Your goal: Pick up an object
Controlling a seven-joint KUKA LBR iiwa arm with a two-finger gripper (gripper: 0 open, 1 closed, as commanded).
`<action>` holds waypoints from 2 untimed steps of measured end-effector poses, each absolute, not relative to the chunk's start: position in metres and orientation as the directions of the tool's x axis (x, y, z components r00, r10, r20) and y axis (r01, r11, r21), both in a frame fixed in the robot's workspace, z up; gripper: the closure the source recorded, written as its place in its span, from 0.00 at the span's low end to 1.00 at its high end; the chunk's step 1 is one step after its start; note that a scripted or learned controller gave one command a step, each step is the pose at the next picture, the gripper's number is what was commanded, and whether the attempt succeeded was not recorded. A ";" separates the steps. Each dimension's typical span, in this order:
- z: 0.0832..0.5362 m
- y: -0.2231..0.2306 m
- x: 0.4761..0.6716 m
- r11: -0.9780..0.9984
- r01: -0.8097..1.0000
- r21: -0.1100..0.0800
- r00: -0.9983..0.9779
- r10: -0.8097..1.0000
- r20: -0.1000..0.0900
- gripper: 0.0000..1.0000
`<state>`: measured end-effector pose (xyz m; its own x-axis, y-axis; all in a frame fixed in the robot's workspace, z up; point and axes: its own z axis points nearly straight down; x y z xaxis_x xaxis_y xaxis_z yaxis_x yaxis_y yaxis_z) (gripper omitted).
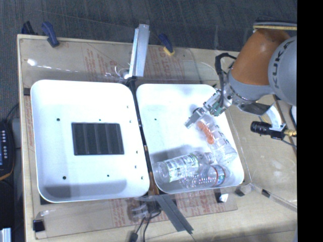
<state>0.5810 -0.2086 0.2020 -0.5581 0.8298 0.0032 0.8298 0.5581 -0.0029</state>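
Hovering over the upper right part of the right bin (166,92), the gripper (193,120) points down and to the left; its tips look close together with nothing between them, though they are small and hard to read. Just beside it, toward the lower right, lies a clear bottle with an orange label (214,137), its long axis running diagonally down toward the bin's right wall. Two more clear bottles lie lower: one with a white label (182,166), lying nearly crosswise, and one with a red band (209,176) against the front rim, the two touching. The orange-labelled bottle is the nearest target, I judge. Open room lies left of the gripper on bare bin floor; the right wall crowds the bottle's far end. The left bin (50,100) holds a dark ribbed pad (97,138).
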 end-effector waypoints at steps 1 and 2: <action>0.172 -0.210 0.613 0.565 0.825 -0.001 -0.565 0.825 0.000 0.00; 0.127 -0.211 0.595 0.379 0.925 -0.003 -0.379 0.925 0.002 0.00</action>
